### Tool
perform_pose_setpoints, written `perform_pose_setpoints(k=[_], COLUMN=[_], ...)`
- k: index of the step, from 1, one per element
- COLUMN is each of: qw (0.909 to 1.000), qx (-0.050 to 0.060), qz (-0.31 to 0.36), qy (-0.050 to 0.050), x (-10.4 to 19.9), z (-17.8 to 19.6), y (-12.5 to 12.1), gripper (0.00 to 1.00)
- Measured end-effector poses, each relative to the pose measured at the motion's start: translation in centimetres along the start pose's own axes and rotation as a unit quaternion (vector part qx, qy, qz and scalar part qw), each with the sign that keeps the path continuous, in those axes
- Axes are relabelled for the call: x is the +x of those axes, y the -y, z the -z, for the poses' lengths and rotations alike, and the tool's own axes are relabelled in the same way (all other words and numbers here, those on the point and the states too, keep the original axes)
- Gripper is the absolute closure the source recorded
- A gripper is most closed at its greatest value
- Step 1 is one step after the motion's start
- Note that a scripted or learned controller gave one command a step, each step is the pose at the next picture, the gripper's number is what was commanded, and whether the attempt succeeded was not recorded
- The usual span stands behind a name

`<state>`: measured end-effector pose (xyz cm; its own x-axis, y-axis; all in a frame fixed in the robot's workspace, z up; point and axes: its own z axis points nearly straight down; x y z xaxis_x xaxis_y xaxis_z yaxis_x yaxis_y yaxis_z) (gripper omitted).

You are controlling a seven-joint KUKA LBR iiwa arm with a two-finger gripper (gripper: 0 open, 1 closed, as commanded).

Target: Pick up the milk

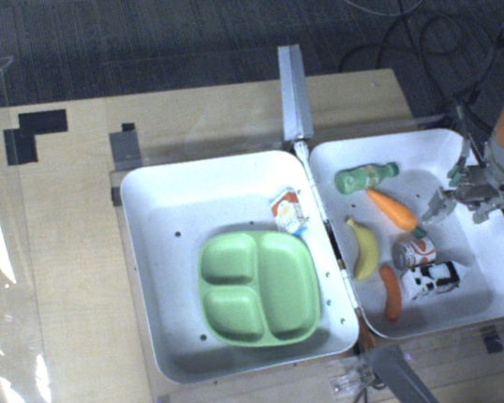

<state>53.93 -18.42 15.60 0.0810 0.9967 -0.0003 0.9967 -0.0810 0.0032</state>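
Lying nearest in the right bin: milk, a black-and-white carton on its side. Just left of the milk, a red sausage. Just behind the milk, touching or nearly so, a can. Behind and left of the milk, a banana; farther back, a carrot, then a green bottle. Behind and right of the milk, apart from it, the gripper; cannot tell how wide, holding nothing visible. Well left of the milk, a green plate in the left bin.
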Motion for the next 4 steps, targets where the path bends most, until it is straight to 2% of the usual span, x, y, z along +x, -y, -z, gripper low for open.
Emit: perform_pose_setpoints(k=[1, 2, 3, 4], qw=[0.9963, 0.9633, 0.9399, 0.9428], qx=[-0.021, -0.034, -0.037, -0.037], qz=[0.083, 0.266, 0.339, 0.33], qy=[0.005, 0.014, 0.024, 0.023], x=[1.4, 1.1, 4.3, 5.9], z=[-3.8, -4.1, -4.0, -4.0], y=[2.9, 2.9, 3.1, 3.3], gripper=[0.0, 0.0, 0.0, 0.0])
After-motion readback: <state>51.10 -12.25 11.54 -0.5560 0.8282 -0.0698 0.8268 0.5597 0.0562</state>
